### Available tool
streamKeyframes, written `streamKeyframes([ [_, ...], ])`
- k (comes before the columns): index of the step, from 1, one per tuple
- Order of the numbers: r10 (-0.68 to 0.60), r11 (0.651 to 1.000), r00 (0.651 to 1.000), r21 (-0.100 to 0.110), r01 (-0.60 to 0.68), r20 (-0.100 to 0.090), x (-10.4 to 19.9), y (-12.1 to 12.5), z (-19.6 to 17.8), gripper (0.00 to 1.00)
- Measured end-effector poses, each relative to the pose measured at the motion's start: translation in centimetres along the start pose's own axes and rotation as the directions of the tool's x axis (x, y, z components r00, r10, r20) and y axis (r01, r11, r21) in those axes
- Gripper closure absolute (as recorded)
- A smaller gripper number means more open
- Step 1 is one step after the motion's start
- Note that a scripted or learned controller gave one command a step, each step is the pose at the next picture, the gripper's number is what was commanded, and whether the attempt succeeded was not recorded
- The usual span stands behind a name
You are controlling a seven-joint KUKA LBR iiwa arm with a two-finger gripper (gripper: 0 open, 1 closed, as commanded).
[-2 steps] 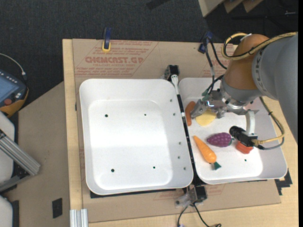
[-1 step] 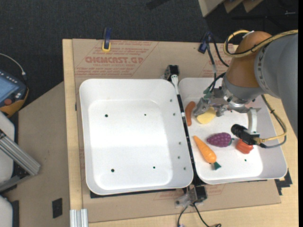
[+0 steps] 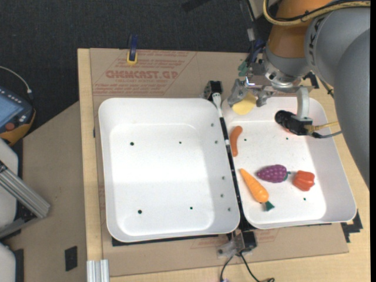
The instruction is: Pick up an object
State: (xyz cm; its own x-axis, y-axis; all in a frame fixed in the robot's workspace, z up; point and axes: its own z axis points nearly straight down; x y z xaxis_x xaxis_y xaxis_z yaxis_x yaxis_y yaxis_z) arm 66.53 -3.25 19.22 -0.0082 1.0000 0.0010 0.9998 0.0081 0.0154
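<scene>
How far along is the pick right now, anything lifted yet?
Done: the gripper is at the far end of the right bin, right at a pale yellow object. In hand: I can't tell whether it is gripped. Left: confirm the grasp and lift. The carrot, purple grapes, red pepper and orange sausage-shaped piece lie in that bin.

Robotics laboratory: a cardboard-covered bench [image 3: 176, 69] carries two white bins [image 3: 111, 157], toy plastic vegetables [image 3: 255, 185], clamps [image 3: 132, 49], and a cabled industrial arm [image 3: 329, 34].
</scene>
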Motion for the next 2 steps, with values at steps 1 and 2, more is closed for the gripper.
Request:
streamKeyframes([
  [1, 0.010, 1.000, 1.000, 0.023, -0.009, -0.001, 1.1, -8.6, 0.6, 1.00],
  [2, 0.004, 1.000, 1.000, 0.022, -0.004, -0.002, 5.6, -14.4, 0.6, 1.00],
])
